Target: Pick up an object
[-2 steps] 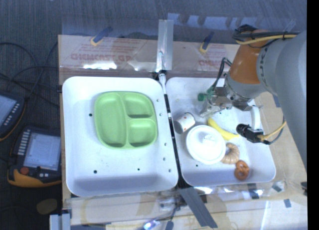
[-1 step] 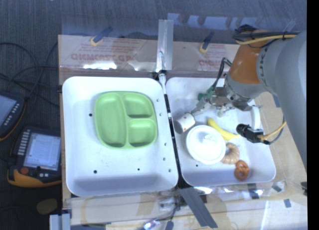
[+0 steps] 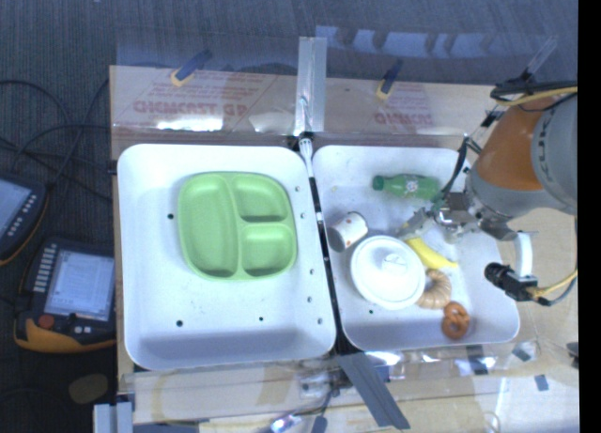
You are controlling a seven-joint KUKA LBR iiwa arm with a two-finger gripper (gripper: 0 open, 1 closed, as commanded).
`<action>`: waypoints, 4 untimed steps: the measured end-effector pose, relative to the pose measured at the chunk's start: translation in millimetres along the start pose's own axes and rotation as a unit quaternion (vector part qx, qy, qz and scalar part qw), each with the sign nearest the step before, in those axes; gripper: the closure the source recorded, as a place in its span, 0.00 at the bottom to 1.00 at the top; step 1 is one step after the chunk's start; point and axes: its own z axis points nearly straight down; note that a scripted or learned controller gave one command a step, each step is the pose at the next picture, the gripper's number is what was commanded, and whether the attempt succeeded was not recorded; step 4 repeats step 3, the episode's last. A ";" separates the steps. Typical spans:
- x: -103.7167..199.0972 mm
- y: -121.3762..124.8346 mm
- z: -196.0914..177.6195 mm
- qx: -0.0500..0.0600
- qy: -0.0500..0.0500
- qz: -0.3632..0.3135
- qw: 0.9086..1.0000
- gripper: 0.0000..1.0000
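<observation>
Camera view: gripper low in right bin, beside banana, near bottle. Finger state: cannot tell. Step: approach. Next: center over banana, close.

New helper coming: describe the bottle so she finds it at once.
Look in the right bin, the one holding several small things beside the bin with the green tray. Near its far wall lies a bottle on its side. It alone there is green, slim and long.
</observation>
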 end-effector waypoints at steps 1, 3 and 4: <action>0.0 1.0 -7.8 0.000 0.000 0.000 1.000 1.00; 123.9 49.6 -91.1 0.008 -0.001 0.177 0.984 1.00; 123.9 49.6 -91.1 0.008 -0.001 0.177 0.984 1.00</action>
